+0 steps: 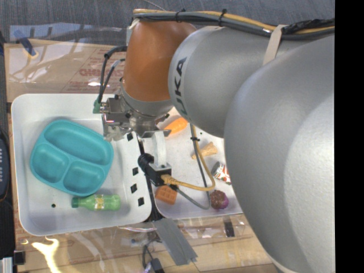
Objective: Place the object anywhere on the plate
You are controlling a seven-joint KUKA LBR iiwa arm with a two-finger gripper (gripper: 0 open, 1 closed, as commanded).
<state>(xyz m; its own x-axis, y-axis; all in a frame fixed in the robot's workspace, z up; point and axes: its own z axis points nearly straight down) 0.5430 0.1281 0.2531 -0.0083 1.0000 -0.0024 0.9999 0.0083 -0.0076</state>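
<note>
Teal plate (71,155) is lying just left of the claw (116,129), whose grip I cannot tell; shifting it further over the plate before releasing is seemingly looking advisable.

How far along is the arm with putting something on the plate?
Nothing is done yet: the plate carries nothing. The gripper hangs by the plate's edge, and whether it holds anything is hidden. Left: setting an object on the plate. The bottle lies just beside it.

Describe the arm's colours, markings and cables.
The arm is bulky, rounded and grey, with an orange band above the wrist. Dark KUKA lettering sits on the grey shell. Yellow and black cables run along its top, tied by a pale strap.
</note>
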